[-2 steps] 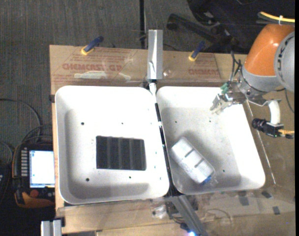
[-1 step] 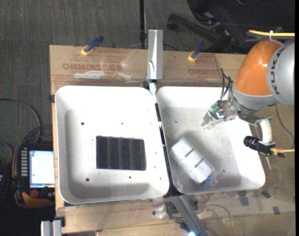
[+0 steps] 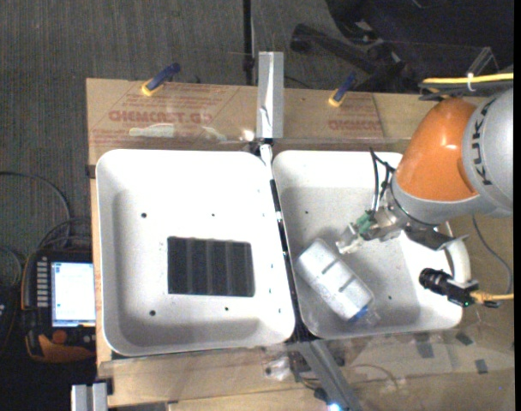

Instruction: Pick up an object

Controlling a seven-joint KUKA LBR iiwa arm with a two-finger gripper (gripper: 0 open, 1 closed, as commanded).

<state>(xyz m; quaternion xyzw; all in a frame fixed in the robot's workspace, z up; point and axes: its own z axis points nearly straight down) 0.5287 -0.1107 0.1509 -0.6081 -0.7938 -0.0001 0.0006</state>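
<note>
A clear plastic bottle with a blue cap (image 3: 333, 282) lies on its side in the right bin (image 3: 320, 182), slanting from upper left to lower right. My gripper (image 3: 350, 240) reaches in from the right and hovers just above the bottle's upper end, close to it or touching it. The grey arm with its orange band (image 3: 436, 157) covers the right bin's right side. A black ridged rectangular block (image 3: 210, 266) lies flat in the middle of the left bin (image 3: 132, 187).
A metal post (image 3: 269, 92) stands at the back between the two bins. Cardboard with two blue-and-yellow clamps (image 3: 160, 79) lines the back edge. A black cable fitting (image 3: 445, 286) hangs by the right bin's right rim. A handheld pendant (image 3: 59, 294) sits left of the bench.
</note>
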